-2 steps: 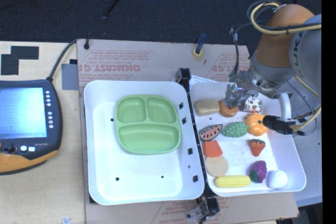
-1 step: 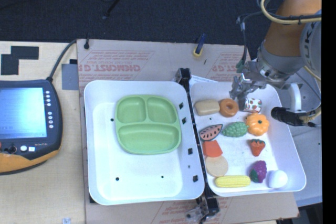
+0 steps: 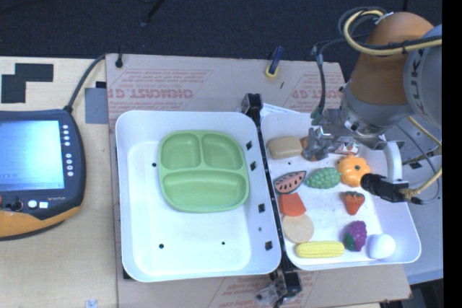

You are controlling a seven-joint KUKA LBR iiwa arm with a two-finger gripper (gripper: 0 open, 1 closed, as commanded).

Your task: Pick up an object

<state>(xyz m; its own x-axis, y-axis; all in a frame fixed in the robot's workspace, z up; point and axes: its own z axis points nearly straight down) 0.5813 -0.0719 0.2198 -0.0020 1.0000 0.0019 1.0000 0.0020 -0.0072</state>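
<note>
The right bin [image 3: 404, 245] holds several toy foods: a tan bread piece [image 3: 284, 147], a watermelon slice [image 3: 289, 181], green grapes [image 3: 323, 178], an orange pumpkin [image 3: 353, 169], a strawberry [image 3: 353, 202], an orange-red wedge [image 3: 293, 205], a tan round cookie [image 3: 297, 229], a corn cob [image 3: 320, 249], purple grapes [image 3: 354, 235] and a white egg [image 3: 380, 246]. My gripper [image 3: 320, 143] hangs low at the bin's back, just right of the bread and above the green grapes. Nothing shows between its fingers.
The left bin [image 3: 137, 242] holds a green divided plate [image 3: 203, 170]. A black divider [image 3: 263, 177] separates the two bins. A teach pendant [image 3: 36, 169] lies at the far left of the bench. Cables and a black fitting [image 3: 386, 188] hang by the arm at right.
</note>
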